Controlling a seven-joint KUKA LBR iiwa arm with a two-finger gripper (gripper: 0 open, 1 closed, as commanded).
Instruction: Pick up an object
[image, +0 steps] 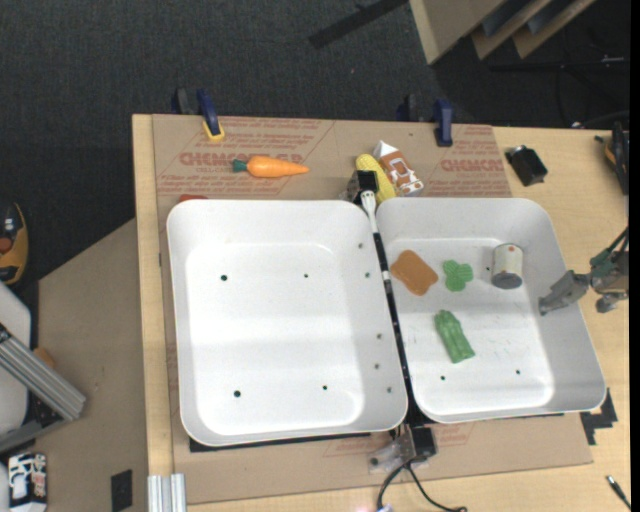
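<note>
1. The gripper (562, 292) is seen at the right rim of the right bin (530, 215), but it is small, dark and partly cut off at the frame's edge; how far it is open cannot be told, and nothing can be made out in it.
2. The arm behind it is largely cut off by the right edge, with only cables and a greenish part seen there.
3. A brown board (330, 140) is laid under both bins and is held at its far edge by two blue clamps (210, 115).
4. Dark carpet is seen beyond the board, and pale wooden furniture is cut off at the far right corner.
5. The left bin (200, 230) is seen as a shallow white tray with a few small dark dots on its floor.
6. On the board, beyond the bins, a toy carrot (270, 168) is laid to the left, and a yellow item (372, 170) with a small red-and-white packet (400, 174) is found near the bins' shared corner; what these last two are is hard to tell.
7. In the right bin, a flat orange-brown piece (414, 272) is placed near the left wall.
8. Just to its right a small green lump (457, 276) is seen.
9. A grey cylinder (506, 266) is laid on its side further right, not far from the gripper.
10. A longer green object (454, 336) is laid nearer, about mid-bin.
</note>
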